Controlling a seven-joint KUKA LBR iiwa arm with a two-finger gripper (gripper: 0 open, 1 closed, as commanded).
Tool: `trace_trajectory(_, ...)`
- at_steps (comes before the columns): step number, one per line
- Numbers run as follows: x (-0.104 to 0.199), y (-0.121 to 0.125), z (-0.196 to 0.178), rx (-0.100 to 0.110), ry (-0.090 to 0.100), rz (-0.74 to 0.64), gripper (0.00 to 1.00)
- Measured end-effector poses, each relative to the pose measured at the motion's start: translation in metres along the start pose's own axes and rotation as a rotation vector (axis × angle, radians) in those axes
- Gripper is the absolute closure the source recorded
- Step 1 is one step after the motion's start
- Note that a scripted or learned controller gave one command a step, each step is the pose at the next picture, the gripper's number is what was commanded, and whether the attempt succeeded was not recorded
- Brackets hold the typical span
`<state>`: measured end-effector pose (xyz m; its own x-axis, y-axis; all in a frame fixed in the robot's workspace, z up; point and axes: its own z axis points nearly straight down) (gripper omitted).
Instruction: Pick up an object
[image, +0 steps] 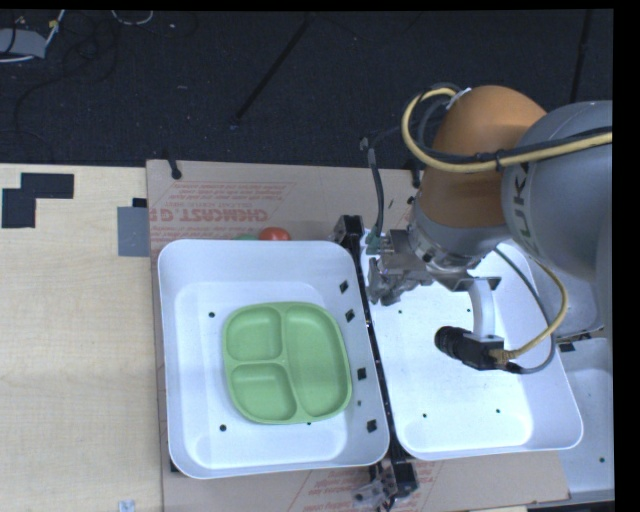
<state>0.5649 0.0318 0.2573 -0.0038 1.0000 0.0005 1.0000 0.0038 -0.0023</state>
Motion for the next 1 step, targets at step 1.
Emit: trace_trajectory(1,0.0529,0.0123,-0.0016,0.0,0.001,-0.001,1.0)
